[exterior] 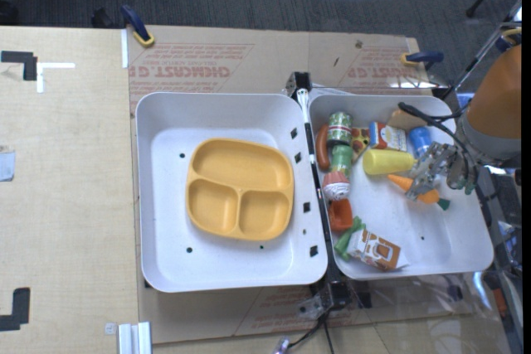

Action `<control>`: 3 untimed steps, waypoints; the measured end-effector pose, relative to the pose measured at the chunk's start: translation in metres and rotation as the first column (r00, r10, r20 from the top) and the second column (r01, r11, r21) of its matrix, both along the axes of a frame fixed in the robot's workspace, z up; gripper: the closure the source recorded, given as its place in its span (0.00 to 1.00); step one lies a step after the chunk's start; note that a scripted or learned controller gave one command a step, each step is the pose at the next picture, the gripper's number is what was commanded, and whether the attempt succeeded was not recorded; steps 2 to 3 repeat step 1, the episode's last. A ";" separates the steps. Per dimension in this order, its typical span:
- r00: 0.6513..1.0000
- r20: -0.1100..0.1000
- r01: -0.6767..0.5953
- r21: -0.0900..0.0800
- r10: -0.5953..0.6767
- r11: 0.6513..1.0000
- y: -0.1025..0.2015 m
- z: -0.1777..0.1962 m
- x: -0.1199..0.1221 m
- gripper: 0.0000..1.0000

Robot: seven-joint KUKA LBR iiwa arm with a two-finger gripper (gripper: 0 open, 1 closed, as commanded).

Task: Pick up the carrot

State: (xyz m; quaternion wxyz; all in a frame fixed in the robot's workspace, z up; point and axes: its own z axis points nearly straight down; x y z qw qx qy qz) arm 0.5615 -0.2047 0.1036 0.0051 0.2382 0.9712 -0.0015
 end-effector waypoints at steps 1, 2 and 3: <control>1.000 -0.007 0.011 0.005 -0.011 1.000 0.063 0.018 -0.003 1.00; 1.000 -0.007 0.011 0.005 -0.011 1.000 0.063 0.018 -0.003 1.00; 1.000 -0.007 0.011 0.005 -0.011 1.000 0.063 0.018 -0.003 1.00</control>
